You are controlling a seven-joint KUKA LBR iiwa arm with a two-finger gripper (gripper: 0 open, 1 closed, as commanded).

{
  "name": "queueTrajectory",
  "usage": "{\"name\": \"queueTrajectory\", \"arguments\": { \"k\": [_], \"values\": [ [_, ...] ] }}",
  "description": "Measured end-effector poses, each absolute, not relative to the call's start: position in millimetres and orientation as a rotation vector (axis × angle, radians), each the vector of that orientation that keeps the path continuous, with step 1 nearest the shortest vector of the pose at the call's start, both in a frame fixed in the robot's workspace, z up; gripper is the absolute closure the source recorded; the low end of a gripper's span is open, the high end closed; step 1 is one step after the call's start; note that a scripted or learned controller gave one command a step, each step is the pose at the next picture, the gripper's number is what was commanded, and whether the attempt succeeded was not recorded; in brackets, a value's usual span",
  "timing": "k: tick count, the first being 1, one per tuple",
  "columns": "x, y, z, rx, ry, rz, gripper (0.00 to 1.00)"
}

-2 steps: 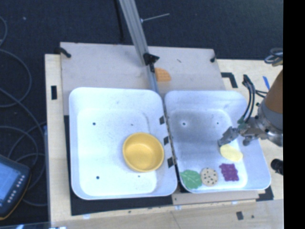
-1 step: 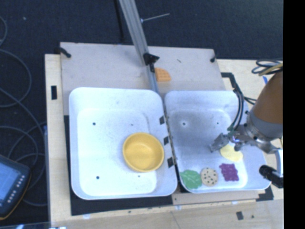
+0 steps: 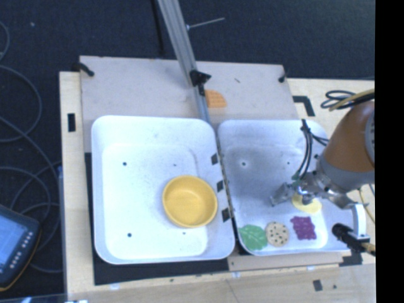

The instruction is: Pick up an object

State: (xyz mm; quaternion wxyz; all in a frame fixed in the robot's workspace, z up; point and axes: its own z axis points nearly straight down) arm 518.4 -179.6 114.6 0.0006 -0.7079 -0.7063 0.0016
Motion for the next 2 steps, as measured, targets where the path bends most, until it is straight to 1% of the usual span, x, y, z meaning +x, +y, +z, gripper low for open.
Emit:
{"name": "queueTrajectory", "arguments": {
  "k": [1,2],
  "values": [
    [520.4,-180,129,-2.233,-2.216,-0.004,1.00],
    [515.1,-178,188,-2.223,-2.231,-0.006,1.00]
  ]
}}
